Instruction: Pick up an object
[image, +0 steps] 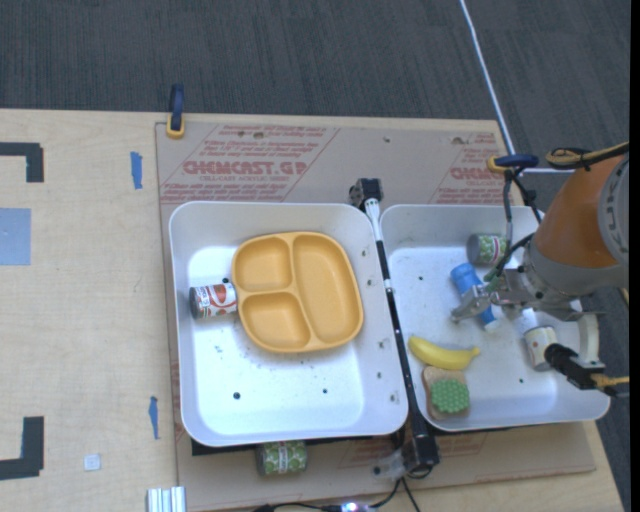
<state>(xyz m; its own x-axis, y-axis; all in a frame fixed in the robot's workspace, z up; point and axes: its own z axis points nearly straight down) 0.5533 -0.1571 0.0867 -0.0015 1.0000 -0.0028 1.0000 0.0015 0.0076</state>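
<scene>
The right bin (425, 268) holds a blue bottle (463, 277), a green can (486, 246), a yellow banana (443, 352), a slice of bread with a green round piece (449, 396) on it, and a small white cup (540, 343). My gripper (482, 300) is low in this bin, right over the lower end of the blue bottle, part of which it hides. The banana lies just below and to the left of it. The grey arm with its orange band (585, 215) reaches in from the right.
The left bin (290, 390) holds a yellow divided plate (297, 292) and a red can (212, 299) lying at its left side. Another green can (283, 458) lies outside, below the left bin. A black clamp (367, 190) sits between the bins at the back.
</scene>
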